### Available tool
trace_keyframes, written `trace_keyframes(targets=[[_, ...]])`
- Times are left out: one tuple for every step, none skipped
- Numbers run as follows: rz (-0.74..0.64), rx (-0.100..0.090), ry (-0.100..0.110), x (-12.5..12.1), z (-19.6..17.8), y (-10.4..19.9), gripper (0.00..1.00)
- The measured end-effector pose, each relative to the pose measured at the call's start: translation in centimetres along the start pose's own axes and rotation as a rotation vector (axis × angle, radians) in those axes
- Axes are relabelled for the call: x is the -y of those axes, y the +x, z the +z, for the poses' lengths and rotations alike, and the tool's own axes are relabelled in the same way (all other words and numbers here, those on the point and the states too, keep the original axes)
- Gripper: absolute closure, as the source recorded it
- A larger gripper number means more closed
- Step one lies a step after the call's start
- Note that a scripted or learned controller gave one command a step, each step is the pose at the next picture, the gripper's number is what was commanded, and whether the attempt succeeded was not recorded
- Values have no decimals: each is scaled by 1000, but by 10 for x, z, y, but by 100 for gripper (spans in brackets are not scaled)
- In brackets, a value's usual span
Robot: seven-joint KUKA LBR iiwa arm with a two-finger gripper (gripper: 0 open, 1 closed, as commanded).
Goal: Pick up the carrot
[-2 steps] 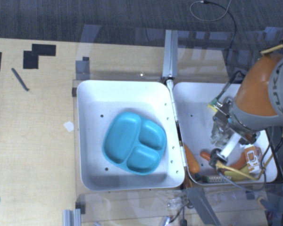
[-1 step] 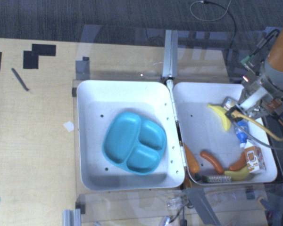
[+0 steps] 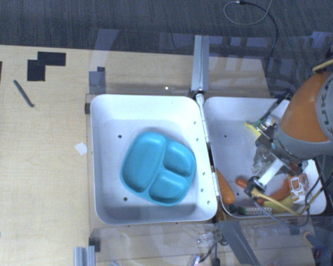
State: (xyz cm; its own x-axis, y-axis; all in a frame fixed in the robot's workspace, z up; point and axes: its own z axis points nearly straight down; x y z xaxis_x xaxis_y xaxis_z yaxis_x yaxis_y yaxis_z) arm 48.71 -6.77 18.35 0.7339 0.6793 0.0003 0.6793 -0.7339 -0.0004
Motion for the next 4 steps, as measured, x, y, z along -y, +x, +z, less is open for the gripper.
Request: trace_keyframes(targets=[[-97, -3, -5, -16, -149, -7, 100], [464, -1, 0, -3, -36, -3, 100], [341, -4, -4, -32, -154, 38, 100], [331, -4, -6, -32, -164, 40, 100]])
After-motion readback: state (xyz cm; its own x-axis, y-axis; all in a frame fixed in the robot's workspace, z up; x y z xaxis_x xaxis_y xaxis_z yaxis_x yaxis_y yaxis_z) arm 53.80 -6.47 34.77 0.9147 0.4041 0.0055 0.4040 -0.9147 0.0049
